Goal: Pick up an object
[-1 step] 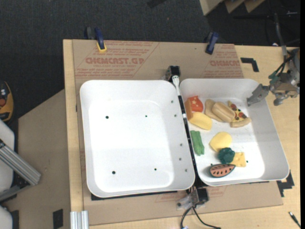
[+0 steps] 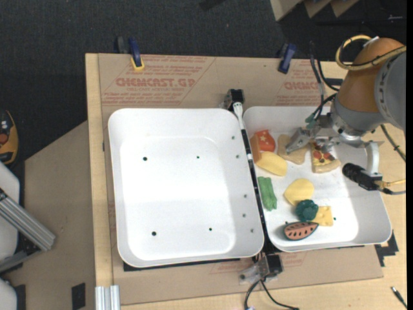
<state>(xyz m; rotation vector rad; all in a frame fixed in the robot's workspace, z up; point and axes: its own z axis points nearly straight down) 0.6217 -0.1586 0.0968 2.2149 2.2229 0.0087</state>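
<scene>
The right white bin (image 2: 371,205) holds several toy food pieces. A red piece (image 2: 264,140) and a pale yellow piece (image 2: 271,165) lie at its left, with a green strip (image 2: 267,194) below them. A yellow lump (image 2: 299,190), a teal piece (image 2: 306,209), a yellow wedge (image 2: 325,216) and a watermelon slice (image 2: 300,230) sit toward the front. A pizza slice (image 2: 323,160) and a tan piece (image 2: 295,155) lie near the back. My gripper (image 2: 308,141) hangs low over the back of this bin, right above the pizza slice and tan piece.
The left white bin (image 2: 122,173) adjoins the right one along a black hinge strip. The grey arm with its orange band (image 2: 364,76) comes in from the upper right, and a black cable fitting (image 2: 359,176) lies over the right bin's right side. Blue clamps hold the board's far edge.
</scene>
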